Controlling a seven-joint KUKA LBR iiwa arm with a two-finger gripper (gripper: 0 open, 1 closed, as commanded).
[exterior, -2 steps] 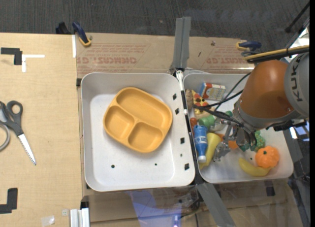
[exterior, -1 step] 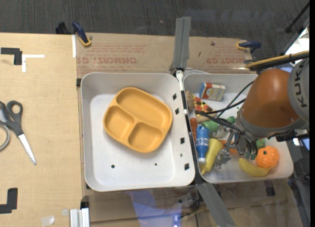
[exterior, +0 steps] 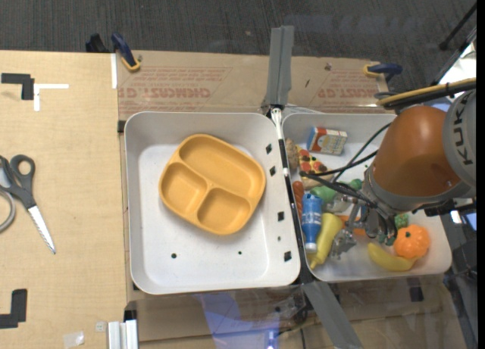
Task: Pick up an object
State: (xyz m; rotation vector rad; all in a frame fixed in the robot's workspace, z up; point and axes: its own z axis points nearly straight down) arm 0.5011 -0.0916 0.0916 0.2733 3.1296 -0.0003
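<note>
My gripper point(exterior: 356, 228) is down in the right bin point(exterior: 436, 266), under the orange wrist band, among a pile of toys. Just to its left lie a yellow bottle-like piece point(exterior: 327, 234) and a blue bottle point(exterior: 311, 216). A green piece point(exterior: 327, 191) sits above them. To the gripper's right are an orange fruit point(exterior: 411, 241) and a banana point(exterior: 389, 257). A small white and red carton point(exterior: 328, 141) and a printed packet point(exterior: 311, 163) lie at the bin's far end. The arm hides the bin's right middle.
The left bin point(exterior: 144, 211) holds an orange divided plate point(exterior: 212, 183). Scissors point(exterior: 24, 197) lie on the cardboard at the far left. Blue clamps point(exterior: 125, 51) point(exterior: 386, 70) hold the back board. A grey bar point(exterior: 280, 63) stands behind the divide between the bins.
</note>
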